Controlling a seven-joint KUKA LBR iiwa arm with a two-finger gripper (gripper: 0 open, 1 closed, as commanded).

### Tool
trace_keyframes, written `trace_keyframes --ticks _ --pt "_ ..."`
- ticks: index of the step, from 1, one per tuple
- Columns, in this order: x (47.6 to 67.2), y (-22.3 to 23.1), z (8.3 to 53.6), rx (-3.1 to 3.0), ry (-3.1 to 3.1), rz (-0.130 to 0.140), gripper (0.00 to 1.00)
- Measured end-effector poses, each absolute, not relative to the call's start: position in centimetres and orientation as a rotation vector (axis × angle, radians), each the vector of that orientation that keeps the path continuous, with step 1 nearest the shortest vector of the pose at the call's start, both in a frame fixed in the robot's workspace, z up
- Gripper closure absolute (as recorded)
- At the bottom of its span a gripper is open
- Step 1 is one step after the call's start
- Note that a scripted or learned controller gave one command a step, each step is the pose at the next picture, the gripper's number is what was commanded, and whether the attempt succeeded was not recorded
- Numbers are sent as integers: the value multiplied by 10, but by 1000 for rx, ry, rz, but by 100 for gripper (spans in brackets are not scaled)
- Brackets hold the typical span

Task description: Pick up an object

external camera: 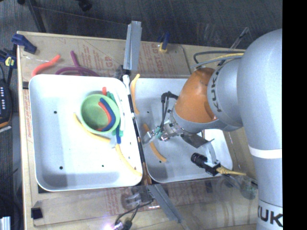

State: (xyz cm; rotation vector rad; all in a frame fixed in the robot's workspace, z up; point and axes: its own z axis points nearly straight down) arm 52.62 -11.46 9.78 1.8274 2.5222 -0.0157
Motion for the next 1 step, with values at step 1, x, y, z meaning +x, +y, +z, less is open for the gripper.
trace_keyframes --ticks 1 --pt "526 -109 106 1823 2541 -10 100"
